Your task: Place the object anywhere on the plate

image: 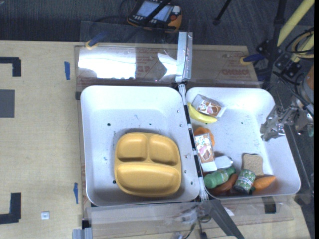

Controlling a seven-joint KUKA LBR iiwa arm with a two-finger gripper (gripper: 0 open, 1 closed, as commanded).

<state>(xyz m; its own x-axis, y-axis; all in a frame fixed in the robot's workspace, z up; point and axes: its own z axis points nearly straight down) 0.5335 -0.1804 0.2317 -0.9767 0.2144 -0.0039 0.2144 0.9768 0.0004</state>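
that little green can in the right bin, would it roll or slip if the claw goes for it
The green can looks round-sided and small, so a nudge would probably roll it. It sits wedged between the bread slice and an orange piece, which may stop it rolling but crowd the grasp. Its printed wrap looks smooth, so it could well slip.

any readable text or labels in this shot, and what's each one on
No text can be read here.
Cardboard behind the bins: red print, too blurred.
Handheld screen at the top: too small.
Snack packet in the right bin: label blurred.
Packet on the banana: blurred.
Green can: label too small.
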